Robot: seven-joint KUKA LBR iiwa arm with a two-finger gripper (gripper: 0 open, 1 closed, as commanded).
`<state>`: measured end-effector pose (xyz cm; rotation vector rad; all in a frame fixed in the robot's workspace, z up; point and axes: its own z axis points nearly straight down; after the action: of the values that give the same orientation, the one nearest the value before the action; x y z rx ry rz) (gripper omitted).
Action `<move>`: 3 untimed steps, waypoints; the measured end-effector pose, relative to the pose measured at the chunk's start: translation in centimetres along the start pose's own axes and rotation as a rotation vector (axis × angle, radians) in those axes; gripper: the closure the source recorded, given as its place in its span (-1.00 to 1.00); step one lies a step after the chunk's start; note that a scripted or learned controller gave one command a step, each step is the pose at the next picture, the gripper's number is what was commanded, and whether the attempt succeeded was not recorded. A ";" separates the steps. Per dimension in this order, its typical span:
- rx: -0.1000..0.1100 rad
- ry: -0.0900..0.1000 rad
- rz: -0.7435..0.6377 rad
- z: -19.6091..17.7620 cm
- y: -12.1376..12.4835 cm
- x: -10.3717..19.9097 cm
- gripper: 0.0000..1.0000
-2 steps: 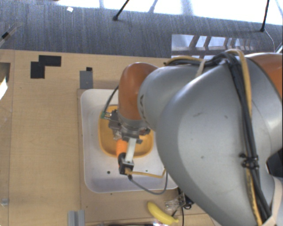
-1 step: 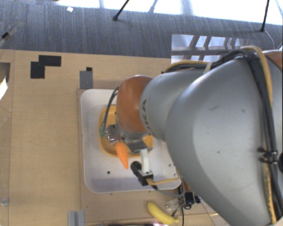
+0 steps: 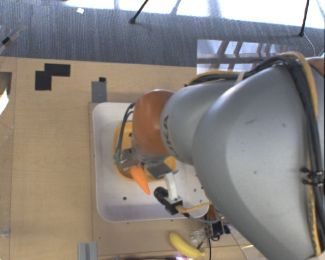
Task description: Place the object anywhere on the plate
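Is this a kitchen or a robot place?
Most likely a robot lab, not a kitchen. A big grey robot arm with cables reaches over a white bin on a wooden bench, and the carrot and banana look like toy food.

I see even, rather bright light. Above the white bin [image 3: 104, 167], strong glare washes the floor [image 3: 244, 10] near the top edge. The grey arm [image 3: 244, 152], right of the bin, looks soft and unfocused, and throws a faint shadow on the bin.
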<state>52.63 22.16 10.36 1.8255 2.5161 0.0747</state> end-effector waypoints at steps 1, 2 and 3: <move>0.013 -0.004 -0.110 -0.6 -1.5 0.8 1.00; -0.011 -0.004 0.169 -0.2 -1.8 0.8 1.00; -0.007 -0.004 0.508 -0.1 -1.7 1.7 1.00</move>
<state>50.48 23.30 10.32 2.4036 1.9800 0.0904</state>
